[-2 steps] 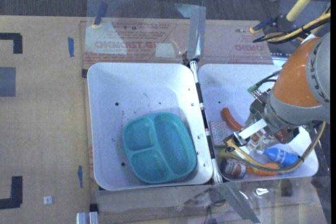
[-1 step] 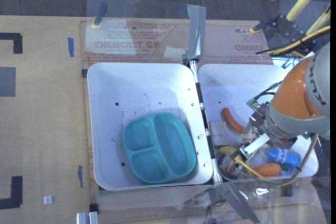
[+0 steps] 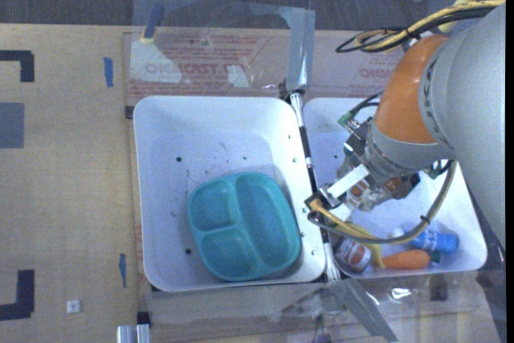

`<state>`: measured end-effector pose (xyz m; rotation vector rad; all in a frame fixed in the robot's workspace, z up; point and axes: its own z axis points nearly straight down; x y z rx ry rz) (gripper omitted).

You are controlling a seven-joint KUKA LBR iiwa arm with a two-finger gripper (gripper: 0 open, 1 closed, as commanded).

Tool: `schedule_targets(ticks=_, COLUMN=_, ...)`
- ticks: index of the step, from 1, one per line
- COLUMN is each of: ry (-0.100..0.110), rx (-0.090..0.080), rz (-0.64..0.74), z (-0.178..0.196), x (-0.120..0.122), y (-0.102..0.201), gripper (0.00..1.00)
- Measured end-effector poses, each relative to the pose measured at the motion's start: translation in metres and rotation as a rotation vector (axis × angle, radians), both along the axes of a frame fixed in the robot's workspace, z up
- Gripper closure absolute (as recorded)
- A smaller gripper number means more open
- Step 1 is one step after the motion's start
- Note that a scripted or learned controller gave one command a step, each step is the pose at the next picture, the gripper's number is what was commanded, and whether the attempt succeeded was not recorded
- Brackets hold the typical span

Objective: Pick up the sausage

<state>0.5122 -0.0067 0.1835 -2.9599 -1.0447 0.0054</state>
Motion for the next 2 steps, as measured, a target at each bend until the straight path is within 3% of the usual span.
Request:
schedule_targets(ticks=1, ry=0.003, rx=0.0, rz=-0.226, z=0.0, x=-0.034, y=-0.023, gripper=1.0)
schedule_targets(ticks=2, ry=0.0, rx=-0.002, rz=-0.473, z=0.0, x=-0.033, y=0.004, gripper=1.0)
